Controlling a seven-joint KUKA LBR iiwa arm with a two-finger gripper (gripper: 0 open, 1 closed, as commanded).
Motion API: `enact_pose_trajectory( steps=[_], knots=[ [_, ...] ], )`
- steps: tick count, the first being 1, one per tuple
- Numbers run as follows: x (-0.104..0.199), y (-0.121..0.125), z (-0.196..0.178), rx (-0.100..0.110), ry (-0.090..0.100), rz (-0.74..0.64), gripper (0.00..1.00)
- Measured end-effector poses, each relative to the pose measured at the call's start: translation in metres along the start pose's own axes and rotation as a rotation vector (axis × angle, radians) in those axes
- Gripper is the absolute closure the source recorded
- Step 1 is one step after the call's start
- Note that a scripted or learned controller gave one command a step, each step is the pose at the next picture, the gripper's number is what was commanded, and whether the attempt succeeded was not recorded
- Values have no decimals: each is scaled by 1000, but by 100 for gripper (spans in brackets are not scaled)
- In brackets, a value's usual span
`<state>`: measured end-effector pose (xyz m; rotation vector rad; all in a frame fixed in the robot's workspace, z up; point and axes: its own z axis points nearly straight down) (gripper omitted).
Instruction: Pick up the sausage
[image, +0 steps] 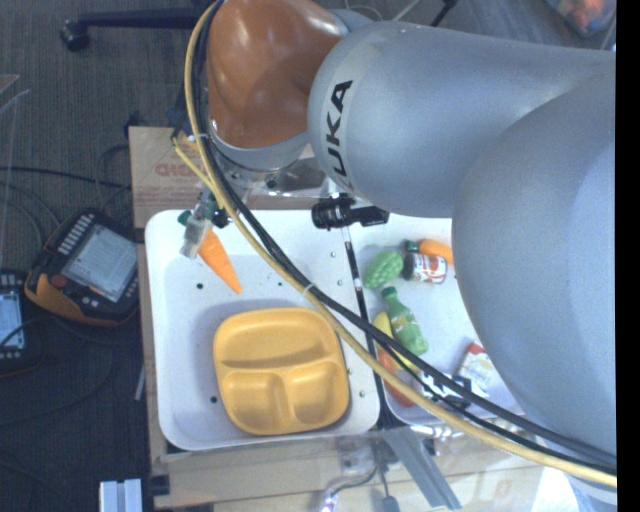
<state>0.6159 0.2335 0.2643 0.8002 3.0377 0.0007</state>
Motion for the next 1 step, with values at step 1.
enact_pose_trajectory(
  steps=[1],
  knots=[
    [-10, 5, -46, -1, -2, -279, 100]
  ],
)
